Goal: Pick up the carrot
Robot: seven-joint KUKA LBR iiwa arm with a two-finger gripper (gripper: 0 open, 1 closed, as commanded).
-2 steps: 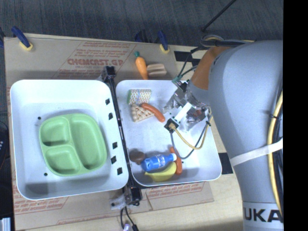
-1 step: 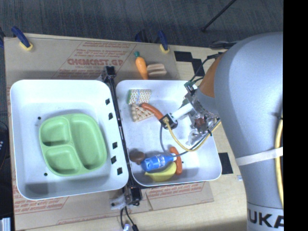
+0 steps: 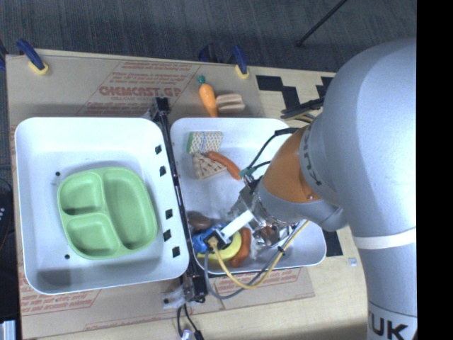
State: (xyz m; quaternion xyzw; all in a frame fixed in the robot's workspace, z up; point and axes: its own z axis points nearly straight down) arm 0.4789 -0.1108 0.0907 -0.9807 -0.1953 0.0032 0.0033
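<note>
Carrot (image 3: 207,98): orange with a green top, lying on the bench just beyond the far edge of the right bin (image 3: 283,127), outside it, beside a small tan block (image 3: 229,104). Gripper (image 3: 237,241): lowered into the right bin near its front edge, well apart from the carrot, above a cluster of small items, among them a yellow piece (image 3: 230,248); whether it is spread or pressed together cannot be told. Near the bin's far left corner: a checked cracker (image 3: 204,141), a waffle-like piece (image 3: 206,165), an orange-red sausage shape (image 3: 225,164). Left bin (image 3: 42,137): holds a green divided plate (image 3: 107,211).
</note>
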